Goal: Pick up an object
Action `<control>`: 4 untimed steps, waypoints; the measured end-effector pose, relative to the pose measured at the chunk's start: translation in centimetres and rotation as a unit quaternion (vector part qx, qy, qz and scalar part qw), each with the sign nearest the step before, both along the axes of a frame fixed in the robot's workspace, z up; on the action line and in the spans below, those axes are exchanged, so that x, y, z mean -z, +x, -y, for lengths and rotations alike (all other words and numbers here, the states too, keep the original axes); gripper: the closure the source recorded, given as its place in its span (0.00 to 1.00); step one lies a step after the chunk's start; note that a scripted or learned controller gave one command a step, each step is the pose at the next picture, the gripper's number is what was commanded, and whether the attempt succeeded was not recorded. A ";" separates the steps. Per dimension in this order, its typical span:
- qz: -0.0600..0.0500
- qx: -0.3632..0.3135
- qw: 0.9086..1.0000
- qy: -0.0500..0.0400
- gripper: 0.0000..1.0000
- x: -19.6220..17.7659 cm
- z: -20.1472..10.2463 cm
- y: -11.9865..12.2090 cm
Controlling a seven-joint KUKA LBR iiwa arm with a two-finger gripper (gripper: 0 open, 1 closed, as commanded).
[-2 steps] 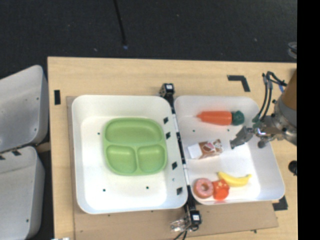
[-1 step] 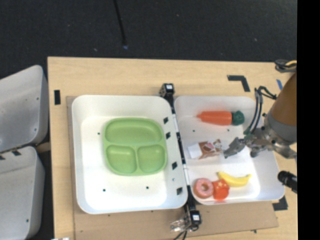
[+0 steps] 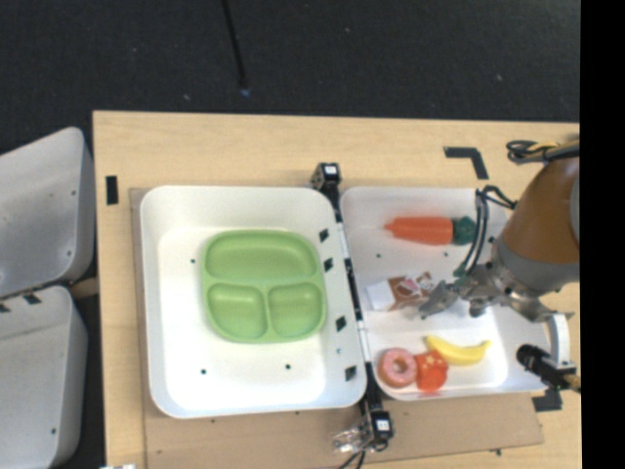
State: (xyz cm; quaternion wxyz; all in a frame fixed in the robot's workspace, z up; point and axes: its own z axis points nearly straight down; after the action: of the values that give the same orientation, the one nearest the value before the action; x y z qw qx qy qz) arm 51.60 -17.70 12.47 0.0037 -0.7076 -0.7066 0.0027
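Note:
In the right bin [image 3: 391, 208], an orange carrot with a green top [image 3: 422, 229] lies near the far wall. A small brown and white packet [image 3: 403, 288] rests at the bin's middle left. A yellow banana [image 3: 457, 349] lies toward the front, with a pink donut [image 3: 396, 366] and a red piece [image 3: 431, 370] beside it at the front left. My gripper [image 3: 445, 299] hangs low over the middle of this bin, just right of the packet and above the banana. Nothing is visibly held in it.
The left bin [image 3: 166, 360] holds a green divided plate [image 3: 264, 284]. The grey arm with its orange band [image 3: 543, 225] covers the right bin's right side. Black clips [image 3: 325, 175] sit along the seam between the bins. Bare wooden bench [image 3: 244, 145] surrounds both.

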 end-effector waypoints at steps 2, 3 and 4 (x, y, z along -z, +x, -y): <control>0.005 -0.002 1.000 -0.001 1.00 -5.4 -0.2 1.0; 0.004 -0.002 1.000 -0.001 1.00 -8.0 0.0 1.2; 0.002 -0.004 1.000 0.001 1.00 -7.8 -4.5 2.0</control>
State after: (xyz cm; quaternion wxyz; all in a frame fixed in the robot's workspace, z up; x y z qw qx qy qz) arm 53.62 -13.22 20.24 0.0025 -0.7046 -0.7096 0.0006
